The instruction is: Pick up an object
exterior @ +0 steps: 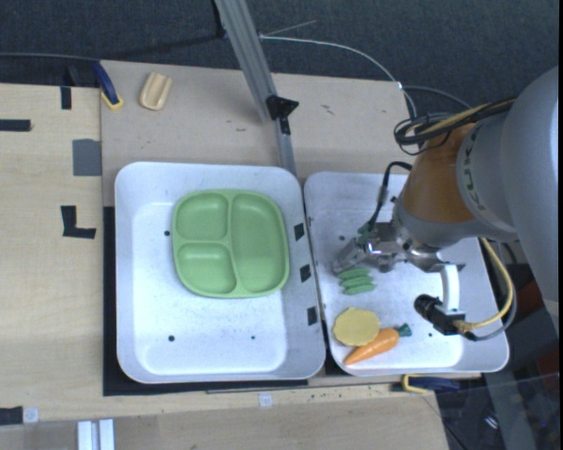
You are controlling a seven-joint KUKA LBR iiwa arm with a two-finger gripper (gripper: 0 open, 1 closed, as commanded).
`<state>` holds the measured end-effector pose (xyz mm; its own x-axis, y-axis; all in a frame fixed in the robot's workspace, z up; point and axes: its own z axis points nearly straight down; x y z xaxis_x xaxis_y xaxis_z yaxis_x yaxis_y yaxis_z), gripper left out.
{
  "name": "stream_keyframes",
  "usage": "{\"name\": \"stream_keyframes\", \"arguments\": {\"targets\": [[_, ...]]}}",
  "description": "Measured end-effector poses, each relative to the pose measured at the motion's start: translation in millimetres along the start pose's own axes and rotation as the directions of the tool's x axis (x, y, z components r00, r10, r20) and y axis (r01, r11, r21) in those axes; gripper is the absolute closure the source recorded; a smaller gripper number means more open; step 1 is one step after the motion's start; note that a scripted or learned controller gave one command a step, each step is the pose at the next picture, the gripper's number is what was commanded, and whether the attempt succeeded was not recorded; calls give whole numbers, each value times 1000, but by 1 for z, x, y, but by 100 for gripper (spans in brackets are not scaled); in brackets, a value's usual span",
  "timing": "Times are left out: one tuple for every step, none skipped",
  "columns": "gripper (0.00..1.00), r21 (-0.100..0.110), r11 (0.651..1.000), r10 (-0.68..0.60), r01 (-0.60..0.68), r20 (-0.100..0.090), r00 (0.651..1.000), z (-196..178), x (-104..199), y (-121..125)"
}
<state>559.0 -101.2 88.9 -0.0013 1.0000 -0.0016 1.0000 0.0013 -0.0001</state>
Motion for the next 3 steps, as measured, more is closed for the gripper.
{"name": "stream_keyframes", "arguments": {"targets": [[100,2,1000,-1,1,-1,1000,-10,1,0],[100,-3,1000,1,-1,-1,1000,-58,-9,3],[100,-2,1000,0,0,-1,1000,-100,-6,3]]}}
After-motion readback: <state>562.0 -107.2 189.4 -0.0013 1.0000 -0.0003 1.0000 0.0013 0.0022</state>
